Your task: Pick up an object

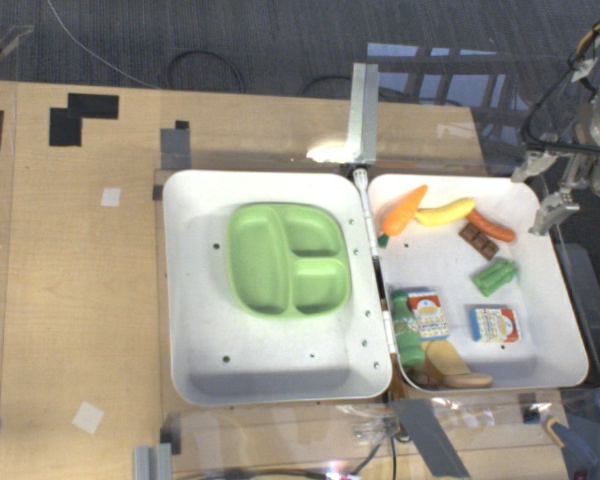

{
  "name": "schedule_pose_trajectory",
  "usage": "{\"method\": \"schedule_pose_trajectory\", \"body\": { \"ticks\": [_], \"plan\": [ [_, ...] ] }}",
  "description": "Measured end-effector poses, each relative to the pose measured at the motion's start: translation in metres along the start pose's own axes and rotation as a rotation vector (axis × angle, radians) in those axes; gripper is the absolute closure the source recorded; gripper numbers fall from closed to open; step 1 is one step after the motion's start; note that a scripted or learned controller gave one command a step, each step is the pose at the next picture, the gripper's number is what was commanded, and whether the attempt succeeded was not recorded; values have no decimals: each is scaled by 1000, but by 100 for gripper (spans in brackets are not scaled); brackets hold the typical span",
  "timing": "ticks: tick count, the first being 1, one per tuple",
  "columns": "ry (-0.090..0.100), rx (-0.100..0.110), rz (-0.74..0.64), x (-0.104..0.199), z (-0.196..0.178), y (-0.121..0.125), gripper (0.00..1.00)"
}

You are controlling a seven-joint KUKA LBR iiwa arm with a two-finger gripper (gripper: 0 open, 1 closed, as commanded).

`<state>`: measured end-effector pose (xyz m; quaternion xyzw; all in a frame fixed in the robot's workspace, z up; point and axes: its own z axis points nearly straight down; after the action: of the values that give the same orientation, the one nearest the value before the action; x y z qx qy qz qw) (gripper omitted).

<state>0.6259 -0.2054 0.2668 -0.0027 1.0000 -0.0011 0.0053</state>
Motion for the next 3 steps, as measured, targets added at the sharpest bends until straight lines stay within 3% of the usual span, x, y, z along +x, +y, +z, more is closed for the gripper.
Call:
{"method": "schedule_pose_trajectory", "body": {
  "ticks": [1,2,3],
  "plan": [
    [11,-2,229,67,147,2,0],
    [-21,6,301,87,168,11,0],
    [-14,5,296,61,169,19,0]
  ]
}}
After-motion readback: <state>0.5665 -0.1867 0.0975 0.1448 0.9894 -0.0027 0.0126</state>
